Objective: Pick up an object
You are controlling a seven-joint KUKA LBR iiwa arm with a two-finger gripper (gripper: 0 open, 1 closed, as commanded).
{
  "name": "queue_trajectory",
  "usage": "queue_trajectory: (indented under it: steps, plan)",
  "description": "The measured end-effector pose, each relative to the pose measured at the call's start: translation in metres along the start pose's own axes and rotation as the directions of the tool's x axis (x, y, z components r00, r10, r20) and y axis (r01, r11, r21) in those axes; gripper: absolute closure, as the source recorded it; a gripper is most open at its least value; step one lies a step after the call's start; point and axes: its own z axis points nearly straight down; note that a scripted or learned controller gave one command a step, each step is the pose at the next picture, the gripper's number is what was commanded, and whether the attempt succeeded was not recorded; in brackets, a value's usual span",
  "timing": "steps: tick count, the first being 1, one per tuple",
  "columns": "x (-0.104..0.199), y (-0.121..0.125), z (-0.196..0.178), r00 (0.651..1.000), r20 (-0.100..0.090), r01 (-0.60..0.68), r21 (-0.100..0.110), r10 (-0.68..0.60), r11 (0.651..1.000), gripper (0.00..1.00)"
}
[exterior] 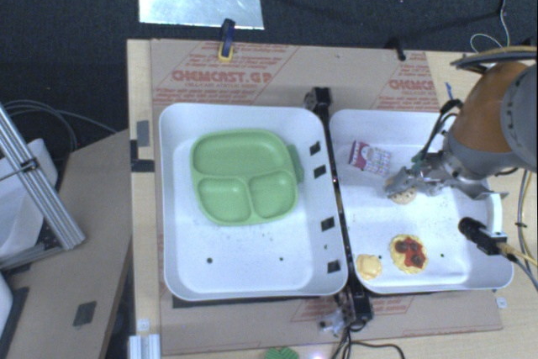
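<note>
A: Where's your gripper point(402, 186)?
B: Low in the right bin point(370, 273), fingertips down over a small tan object point(403, 197). Whether they pinch it, you cannot tell.
A: What else is nearby?
B: A red-and-white packet point(370, 156) behind it; a pizza toy point(408, 254) and a yellow piece point(368, 266) nearer the front. The green divided tray point(245, 176) sits in the left bin point(181, 265).
</note>
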Motion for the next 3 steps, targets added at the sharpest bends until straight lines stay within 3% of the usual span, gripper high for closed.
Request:
queue_trajectory:
  steps: [1,2,3]
  plan:
    - [0.024,0.074,0.001,1.0,0.001,0.007,0.003,-0.007,1.0,0.0]
    - [-0.012,0.0,0.001,1.0,0.0,-0.005,0.006,0.005,1.0,0.0]
    - [-0.041,-0.019,0.0,1.0,0.0,-0.003,0.003,0.003,1.0,0.0]
